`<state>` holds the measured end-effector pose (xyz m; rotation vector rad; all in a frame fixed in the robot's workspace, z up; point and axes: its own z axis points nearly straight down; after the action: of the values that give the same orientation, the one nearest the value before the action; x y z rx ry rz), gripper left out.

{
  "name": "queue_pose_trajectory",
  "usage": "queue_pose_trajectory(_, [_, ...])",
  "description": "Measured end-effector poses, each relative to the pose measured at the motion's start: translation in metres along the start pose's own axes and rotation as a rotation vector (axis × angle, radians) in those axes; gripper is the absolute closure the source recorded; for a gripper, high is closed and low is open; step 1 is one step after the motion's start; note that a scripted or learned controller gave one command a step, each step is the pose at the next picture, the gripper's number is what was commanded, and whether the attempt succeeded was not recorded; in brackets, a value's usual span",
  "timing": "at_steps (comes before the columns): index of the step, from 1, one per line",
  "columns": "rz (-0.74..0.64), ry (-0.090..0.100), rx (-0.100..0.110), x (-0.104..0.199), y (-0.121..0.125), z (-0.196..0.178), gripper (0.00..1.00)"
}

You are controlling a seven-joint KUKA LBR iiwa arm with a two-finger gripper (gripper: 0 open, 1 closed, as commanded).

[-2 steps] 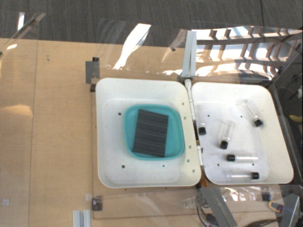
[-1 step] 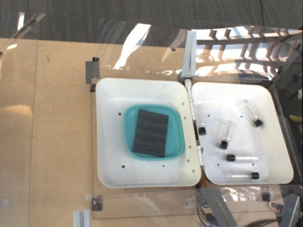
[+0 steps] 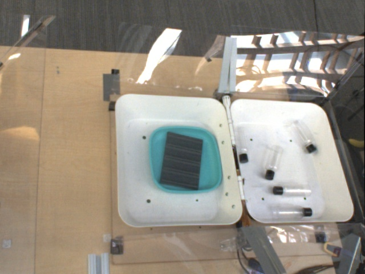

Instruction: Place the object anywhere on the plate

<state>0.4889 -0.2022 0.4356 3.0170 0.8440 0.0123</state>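
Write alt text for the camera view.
A dark ribbed block lies on a teal plate in the left white bin. The right white bin holds several clear vials with black caps, scattered and lying on their sides.

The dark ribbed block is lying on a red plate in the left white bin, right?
Not quite. The dark grey ribbed rectangular block does lie on a plate in the left shallow white bin, but the camera view shows the plate is teal, not red: a teal rounded-square plate.
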Motion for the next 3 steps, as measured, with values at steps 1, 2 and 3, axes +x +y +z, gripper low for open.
queue_pose_trajectory(1, [0.129, 0.001, 0.0, -0.0019, 0.0027, -0.0007, 0.0])
queue_pose_trajectory(2, [0.262, 0.001, 0.0, -0.002, 0.0029, -0.0006, 0.0])
queue_pose_trajectory(3, [0.337, 0.001, 0.0, -0.002, 0.0029, -0.0006, 0.0])
